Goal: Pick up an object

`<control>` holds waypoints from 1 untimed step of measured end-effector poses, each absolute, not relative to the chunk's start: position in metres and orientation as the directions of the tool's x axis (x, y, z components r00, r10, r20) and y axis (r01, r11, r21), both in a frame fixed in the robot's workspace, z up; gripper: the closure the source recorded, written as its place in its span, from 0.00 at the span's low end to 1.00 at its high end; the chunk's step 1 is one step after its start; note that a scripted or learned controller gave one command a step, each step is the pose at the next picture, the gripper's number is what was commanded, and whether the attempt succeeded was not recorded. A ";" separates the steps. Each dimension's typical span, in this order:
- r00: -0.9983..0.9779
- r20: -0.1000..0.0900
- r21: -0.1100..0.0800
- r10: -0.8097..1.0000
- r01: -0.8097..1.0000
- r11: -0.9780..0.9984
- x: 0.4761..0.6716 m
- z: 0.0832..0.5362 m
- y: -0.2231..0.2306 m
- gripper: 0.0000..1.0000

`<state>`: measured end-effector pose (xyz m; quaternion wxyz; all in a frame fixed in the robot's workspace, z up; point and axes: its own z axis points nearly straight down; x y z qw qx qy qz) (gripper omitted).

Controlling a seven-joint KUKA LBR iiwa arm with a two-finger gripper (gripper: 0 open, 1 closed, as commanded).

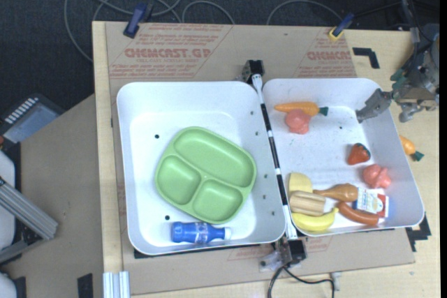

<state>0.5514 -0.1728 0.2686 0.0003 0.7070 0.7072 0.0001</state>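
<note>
Left bin (133, 122): holds a green tray (204, 174) with three compartments, lying flat near the middle; a blue bottle (199, 233) lies on its side by the near wall, just below the tray.
Divider: the two bins meet along a dark seam, with a clip at each end.
Right bin (335, 91): holds all the toy food.
Far end of right bin: a carrot (300, 108), with a pink lump (298, 123) just beside it.
Near end of right bin: a crowded heap with a banana (312, 221), a bread roll (307, 203), a hot dog (348, 215) and a drumstick (341, 191), touching or overlapping.
Right side of right bin: a strawberry (358, 153) stands alone; a pink piece (376, 176) lies near it, toward the heap.
Gripper (380, 102): over the bin's far right corner, above the floor; nothing between its fingers; whether they stand apart or together cannot be told at this angle.
Outside bin: a small orange piece (408, 146) lies on the bench past the right wall.
Step in hand: approach, by the look of it; nothing lifted yet.
Next move: likely choose a lone target. The strawberry is nearest and has free space round it; then descend straight over it with the fingers spread.
Risk: the heap offers poor single grasps.
</note>
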 end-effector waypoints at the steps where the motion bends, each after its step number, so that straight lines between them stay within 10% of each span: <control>1: 0.001 0.000 -0.002 1.000 1.000 -0.001 0.554 0.151 -0.196 0.00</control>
